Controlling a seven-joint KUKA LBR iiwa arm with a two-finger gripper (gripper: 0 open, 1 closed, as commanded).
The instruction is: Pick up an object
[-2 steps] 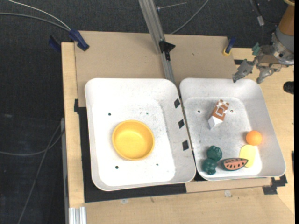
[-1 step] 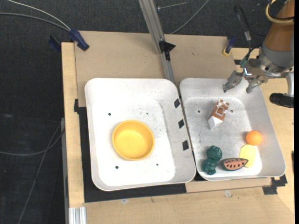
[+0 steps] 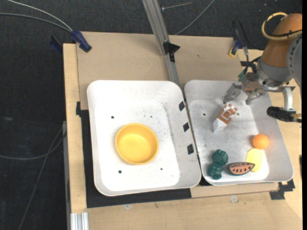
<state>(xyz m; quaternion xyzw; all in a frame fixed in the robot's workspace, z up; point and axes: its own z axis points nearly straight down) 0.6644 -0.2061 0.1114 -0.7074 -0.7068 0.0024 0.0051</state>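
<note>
**Toys in the right bin, gripper above them**

Nearest to us, along the front of the right white bin, we see a dark green toy broccoli, a red watermelon slice toy and a pale yellow toy block touching it. Just behind sits a small orange ball. A little white and orange carton lies tilted mid-bin. Our gripper hangs just above it, fingers spread wide, gripping nothing. One round yellow bowl sits in the left white bin.

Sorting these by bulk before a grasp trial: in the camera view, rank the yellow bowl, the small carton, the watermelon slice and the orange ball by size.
1. Yellow bowl, clearly largest.
2. Carton and watermelon slice: too alike to rank.
3. Orange ball, smallest.
</note>
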